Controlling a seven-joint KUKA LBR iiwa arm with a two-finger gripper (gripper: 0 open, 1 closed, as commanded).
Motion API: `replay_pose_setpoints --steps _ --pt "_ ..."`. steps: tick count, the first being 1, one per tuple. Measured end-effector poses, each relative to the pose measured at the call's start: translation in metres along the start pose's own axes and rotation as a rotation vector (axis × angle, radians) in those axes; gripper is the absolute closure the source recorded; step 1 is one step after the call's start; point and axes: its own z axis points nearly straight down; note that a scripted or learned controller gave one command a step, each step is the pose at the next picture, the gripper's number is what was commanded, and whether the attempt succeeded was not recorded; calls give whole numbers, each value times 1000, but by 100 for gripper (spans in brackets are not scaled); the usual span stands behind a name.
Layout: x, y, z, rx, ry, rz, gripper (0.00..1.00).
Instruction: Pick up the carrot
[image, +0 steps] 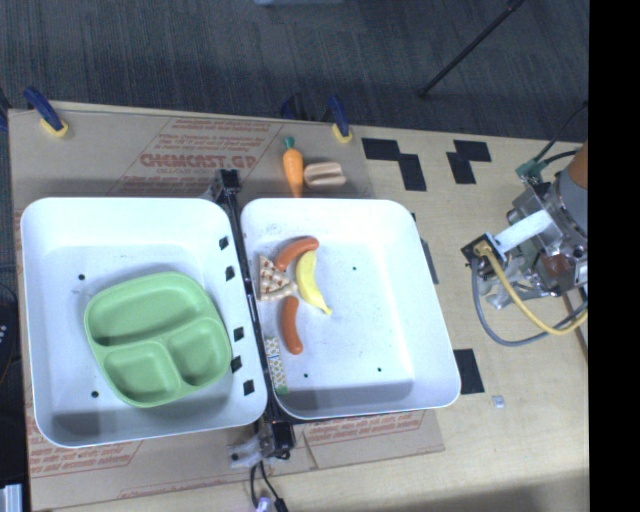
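Observation:
The carrot (291, 168), orange with a green top, lies on the cardboard-covered bench just behind the right bin's (400, 215) far rim, outside both bins. It points roughly away from the camera. The arm's wrist and gripper (503, 262) hover over the bench to the right of the right bin, well away from the carrot, wrapped in yellow and grey cables.
A small bun-like toy (324, 176) lies right beside the carrot. The right bin holds a sausage (297, 250), a banana (311, 282), a waffle-like wedge (272, 277) and a second sausage (291, 325). A green divided plate (155, 337) sits in the left bin (50, 240).

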Motion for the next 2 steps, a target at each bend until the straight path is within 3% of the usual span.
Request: replay_pose_setpoints --steps 1,2 --pt "8 -47 93 3 -2 -39 100" --pt "-1 -11 17 0 0 28 100"
